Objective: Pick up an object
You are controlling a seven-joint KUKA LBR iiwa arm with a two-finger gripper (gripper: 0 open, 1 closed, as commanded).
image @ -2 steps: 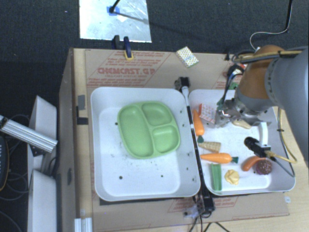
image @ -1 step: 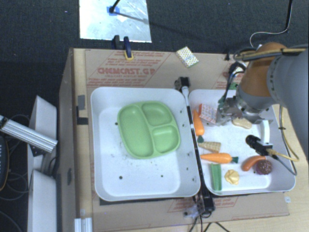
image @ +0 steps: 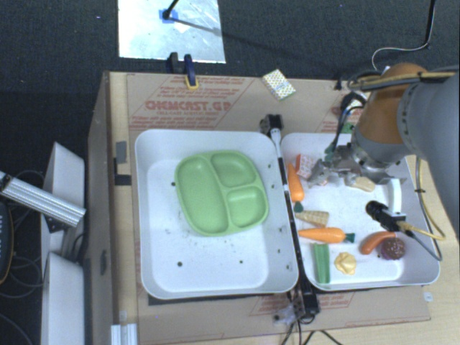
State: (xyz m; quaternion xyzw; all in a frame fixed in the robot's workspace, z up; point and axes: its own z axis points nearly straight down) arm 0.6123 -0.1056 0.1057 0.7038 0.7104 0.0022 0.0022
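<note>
1. The pincer (image: 323, 174) is low in the right bin (image: 413, 268), near its back left corner. I cannot tell how it is set or if it holds anything.
2. A pink-and-white packet (image: 306, 165) lies just beside it.
3. An orange carrot (image: 325, 234) lies in the middle of that bin.
4. A green divided plate (image: 221, 192) sits in the left bin (image: 208, 279).

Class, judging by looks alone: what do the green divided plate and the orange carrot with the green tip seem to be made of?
Green divided plate: probably moulded plastic, matte; uniform colour, soft rounded compartment edges.
Orange carrot with the green tip: likely plastic toy food; flat, even colour, smooth surface. Neither can be confirmed from this view.
</note>
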